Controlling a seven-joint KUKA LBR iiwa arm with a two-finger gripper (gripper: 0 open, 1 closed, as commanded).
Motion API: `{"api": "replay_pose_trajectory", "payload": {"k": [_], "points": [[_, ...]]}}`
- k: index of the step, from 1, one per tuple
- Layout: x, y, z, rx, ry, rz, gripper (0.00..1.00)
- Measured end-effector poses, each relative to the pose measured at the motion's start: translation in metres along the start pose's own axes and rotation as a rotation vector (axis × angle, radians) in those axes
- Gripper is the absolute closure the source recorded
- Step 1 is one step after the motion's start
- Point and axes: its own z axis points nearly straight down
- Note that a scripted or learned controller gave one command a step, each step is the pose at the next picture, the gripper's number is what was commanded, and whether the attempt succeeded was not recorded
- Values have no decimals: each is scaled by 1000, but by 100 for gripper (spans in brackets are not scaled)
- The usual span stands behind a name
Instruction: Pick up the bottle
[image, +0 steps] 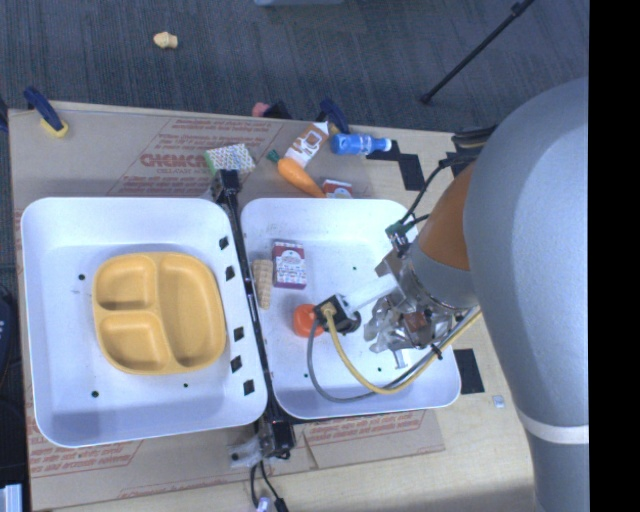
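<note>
The blue bottle (358, 145) lies outside the right bin (345, 232), just beyond its far rim, well apart from the gripper (400, 338) low inside that bin; I cannot tell its grip state.

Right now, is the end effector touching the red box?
Apart. The camera view shows bare floor of the right bin between the end effector and the red box.

This looks like a robotics lab test station. A grey industrial arm (530, 250) reaches in from the right over a cardboard-covered bench (150, 165). Two shallow white bins (35, 300) sit side by side on it, blue clamps (45, 110) sit at its far edge, and a black stand leg (470, 60) crosses grey carpet (300, 50) beyond.
</note>
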Motion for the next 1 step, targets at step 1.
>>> {"api": "replay_pose_trajectory", "payload": {"k": [1], "points": [[-14, 63, -4, -2, 1, -102, 100]]}}
